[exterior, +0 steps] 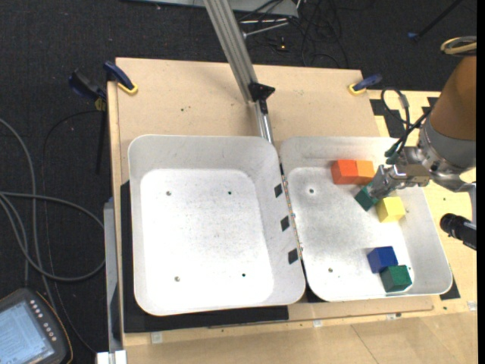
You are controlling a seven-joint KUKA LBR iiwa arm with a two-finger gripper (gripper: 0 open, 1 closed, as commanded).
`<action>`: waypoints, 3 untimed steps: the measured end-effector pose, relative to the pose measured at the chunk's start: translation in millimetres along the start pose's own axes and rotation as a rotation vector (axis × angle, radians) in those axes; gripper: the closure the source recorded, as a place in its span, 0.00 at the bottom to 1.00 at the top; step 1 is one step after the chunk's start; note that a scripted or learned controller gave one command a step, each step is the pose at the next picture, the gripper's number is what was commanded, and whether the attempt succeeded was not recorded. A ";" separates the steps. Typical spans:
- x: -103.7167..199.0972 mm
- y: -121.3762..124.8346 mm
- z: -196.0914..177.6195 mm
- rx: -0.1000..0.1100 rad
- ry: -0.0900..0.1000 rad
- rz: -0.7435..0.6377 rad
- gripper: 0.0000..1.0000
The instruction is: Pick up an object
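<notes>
The right bin [326,279] holds several blocks. An orange block [350,171] lies near its far side, with a dark teal block [366,199] just in front of it and a yellow block [391,208] to the right of that. A blue block [381,258] and a green block [396,277] sit together near the front right corner. My gripper [385,182] hangs low over the gap between the orange, teal and yellow blocks, partly covering the orange block's right end. I see nothing held in it.
The left bin [151,158] sits beside the right one, their rims meeting at the middle. A metal pole [231,40] slants in from the far side. Clamps [120,78] hold the board's far corners. Cables trail by the arm [455,120].
</notes>
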State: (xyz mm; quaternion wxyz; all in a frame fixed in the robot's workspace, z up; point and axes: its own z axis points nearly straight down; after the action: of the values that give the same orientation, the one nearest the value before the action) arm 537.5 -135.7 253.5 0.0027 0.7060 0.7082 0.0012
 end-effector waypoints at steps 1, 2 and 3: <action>50.7 -9.7 5.5 0.006 0.004 -0.004 1.00; 103.9 -6.8 19.5 0.005 0.004 -0.005 1.00; 157.9 -3.2 9.2 0.004 0.004 -0.006 1.00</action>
State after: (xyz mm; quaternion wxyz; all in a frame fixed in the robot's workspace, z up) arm 533.8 22.2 244.0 -0.0002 0.7039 0.7103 0.0012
